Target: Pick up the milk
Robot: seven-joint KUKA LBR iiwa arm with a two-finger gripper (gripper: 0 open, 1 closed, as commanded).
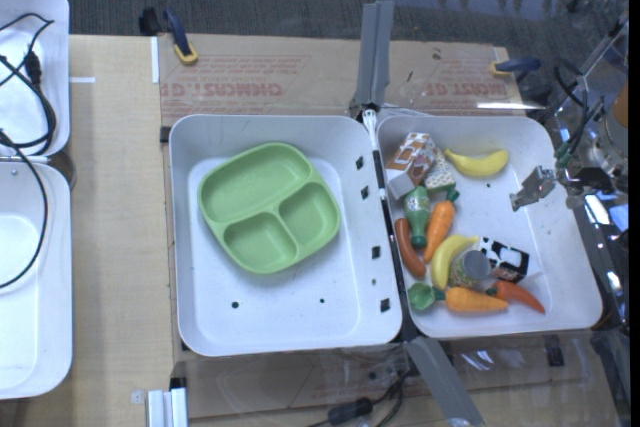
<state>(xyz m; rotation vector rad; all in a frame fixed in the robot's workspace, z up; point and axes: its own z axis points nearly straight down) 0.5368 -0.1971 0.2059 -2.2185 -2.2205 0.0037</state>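
**Operator:** Where is the pincer?

**Spotter:** You have the pincer (532,187) over a bare patch of the right bin (556,245), close to that bin's far right wall. I cannot tell whether it is open or closed, and you can see nothing held in it.

**Operator:** And the milk?

**Spotter:** The milk (503,259) is the black and white carton. From the pincer, look down the view and a little to the left. It lies near the pincer but apart from it, flat on the bin floor.

**Operator:** What is around it?

**Spotter:** Just beyond the milk, on the side away from the pincer, you will find a tin can (470,267) touching a curved banana (445,257). Below those lies a carrot (475,300). Up the view and left of the pincer sits a second banana (477,161), with a small printed box (414,155) further left. Between them and the can, another carrot (441,223) leans beside a green bottle (417,213).

**Operator:** Anything further out?

**Spotter:** Well to the pincer's left, you see the left bin (200,305) holding a green divided plate (268,207).
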